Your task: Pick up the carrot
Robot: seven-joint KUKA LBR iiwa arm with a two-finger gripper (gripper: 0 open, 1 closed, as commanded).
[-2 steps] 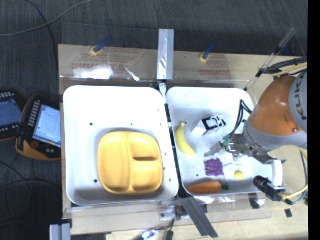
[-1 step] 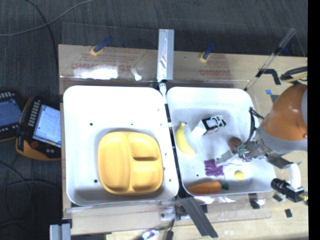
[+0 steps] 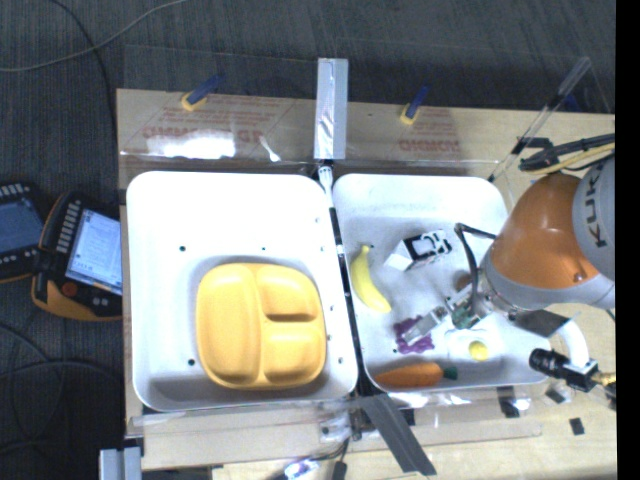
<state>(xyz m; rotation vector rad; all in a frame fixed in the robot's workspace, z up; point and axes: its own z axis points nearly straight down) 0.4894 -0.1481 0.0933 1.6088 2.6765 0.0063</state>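
Carrot [image 3: 409, 374] lies along the near wall of the right bin [image 3: 420, 193], its long axis roughly parallel to that wall, green stub toward the arm's side. The jaws [image 3: 462, 314] hang over the middle of the same bin, below the arm's orange band [image 3: 535, 233]; whether they are parted or closed cannot be told, and nothing is seen held in them. From the jaws the carrot lies toward the near wall and slightly toward the divider, near but apart. Between the two sit a purple object [image 3: 412, 333] and a white piece with a yellow spot [image 3: 476, 348]. Farther out, a banana [image 3: 367, 279] rests by the divider and a black-and-white item [image 3: 428, 246] lies behind. The left bin [image 3: 160, 218] holds a yellow divided tray [image 3: 261, 323]. Both bins rest on the tabletop [image 3: 560, 128]. The coming move likely needs travel toward the near wall and a grasp across the carrot's short axis.
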